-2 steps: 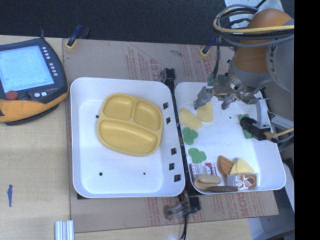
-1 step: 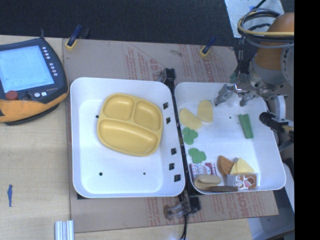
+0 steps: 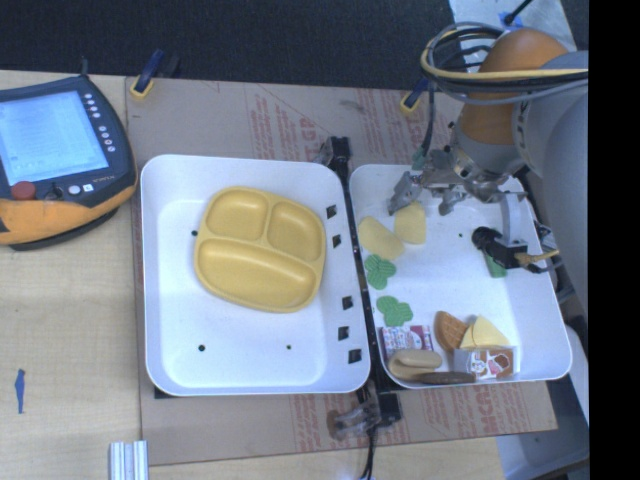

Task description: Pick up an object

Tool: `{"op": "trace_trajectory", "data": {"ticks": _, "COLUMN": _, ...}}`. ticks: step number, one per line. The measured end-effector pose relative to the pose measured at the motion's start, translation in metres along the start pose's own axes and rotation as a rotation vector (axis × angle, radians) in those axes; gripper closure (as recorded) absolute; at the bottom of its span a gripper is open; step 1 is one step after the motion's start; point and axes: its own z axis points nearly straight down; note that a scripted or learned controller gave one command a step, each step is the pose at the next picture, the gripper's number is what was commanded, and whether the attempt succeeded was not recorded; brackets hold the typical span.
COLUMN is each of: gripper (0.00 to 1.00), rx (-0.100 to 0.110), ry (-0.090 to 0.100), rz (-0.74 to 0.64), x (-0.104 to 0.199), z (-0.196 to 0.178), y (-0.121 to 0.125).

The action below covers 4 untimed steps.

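Pincer spread, hovering just above yellow food piece.

We see the arm as a bulky grey shell with a rounded orange band above the wrist. A loop of black and yellow cable circles that band. Below it sits the gripper, built of grey metal brackets and short pale fingers, with thin dark wires running alongside.
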Motion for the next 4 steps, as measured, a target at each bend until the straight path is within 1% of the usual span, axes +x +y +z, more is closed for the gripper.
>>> {"op": "trace_trajectory", "data": {"ticks": 1, "gripper": 0.00, "rx": 0.002, "ry": -0.002, "rz": 0.001, "x": 0.010, "z": 0.031, "y": -0.001}}
{"op": "trace_trajectory", "data": {"ticks": 2, "gripper": 0.00, "rx": -0.001, "ry": -0.002, "rz": 0.002, "x": 0.008, "z": 0.029, "y": 0.000}}
{"op": "trace_trajectory", "data": {"ticks": 3, "gripper": 0.00, "rx": -0.005, "ry": -0.005, "rz": 0.011, "x": -0.054, "z": 0.028, "y": -0.001}}
{"op": "trace_trajectory", "data": {"ticks": 4, "gripper": 0.00, "rx": 0.004, "ry": 0.000, "rz": 0.007, "x": -0.014, "z": 0.030, "y": -0.066}}
